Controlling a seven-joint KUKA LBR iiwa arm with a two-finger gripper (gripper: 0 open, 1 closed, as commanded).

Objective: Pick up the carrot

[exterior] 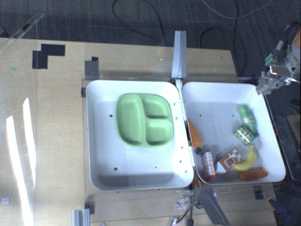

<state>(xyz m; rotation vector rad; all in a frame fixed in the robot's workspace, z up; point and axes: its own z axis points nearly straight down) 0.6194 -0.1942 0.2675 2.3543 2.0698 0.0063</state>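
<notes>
The carrot (194,134) lay against the right bin's (277,140) left wall, by the divider. The gripper (268,83) hovered over that bin's far right corner; its grip couldn't be judged. Approach not yet begun: next, cross the bin and descend.

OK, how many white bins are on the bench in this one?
2. The left bin holds a green divided tray; the right bin holds the carrot against its left wall, plus other small items.
</notes>
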